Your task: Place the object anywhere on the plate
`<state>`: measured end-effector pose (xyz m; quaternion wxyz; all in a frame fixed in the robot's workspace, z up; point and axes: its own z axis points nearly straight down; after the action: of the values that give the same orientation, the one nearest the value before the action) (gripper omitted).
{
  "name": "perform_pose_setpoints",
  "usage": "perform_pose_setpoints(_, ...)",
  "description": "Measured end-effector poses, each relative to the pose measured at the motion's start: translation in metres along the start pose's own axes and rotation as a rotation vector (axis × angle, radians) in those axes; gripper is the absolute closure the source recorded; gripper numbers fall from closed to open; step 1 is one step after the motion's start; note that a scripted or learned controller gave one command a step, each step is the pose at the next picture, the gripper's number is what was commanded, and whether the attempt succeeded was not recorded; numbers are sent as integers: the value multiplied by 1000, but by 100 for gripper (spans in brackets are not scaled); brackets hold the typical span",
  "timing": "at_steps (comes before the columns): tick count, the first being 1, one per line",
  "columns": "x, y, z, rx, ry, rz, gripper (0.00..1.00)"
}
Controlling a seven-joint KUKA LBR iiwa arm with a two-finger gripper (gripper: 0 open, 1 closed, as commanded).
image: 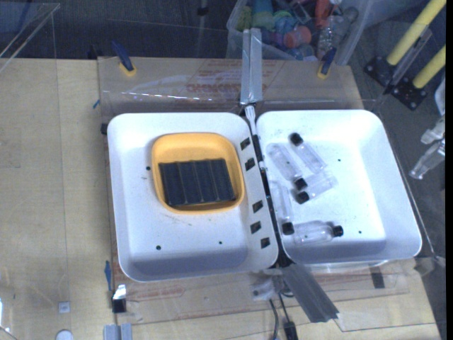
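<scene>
A yellow-orange plate sits in the left white bin. On the plate lies a dark, ridged rectangular object, flat and roughly centred. Several clear plastic bottles with black caps lie in the right white bin: one near the back, one in the middle and one near the front. A pale part of my gripper shows at the right edge, outside the right bin and well away from the plate. Nothing is visibly held in it.
A metal divider strip runs between the two bins, with black clips along the inner wall. A clear box of coloured toys stands behind the bins. Blue clamps hold a plastic sheet at the back.
</scene>
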<state>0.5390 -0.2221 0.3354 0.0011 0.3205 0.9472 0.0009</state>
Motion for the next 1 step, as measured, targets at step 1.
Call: perform_pose_setpoints(1, 10, -8, 10, 1, 0, -18, 0)
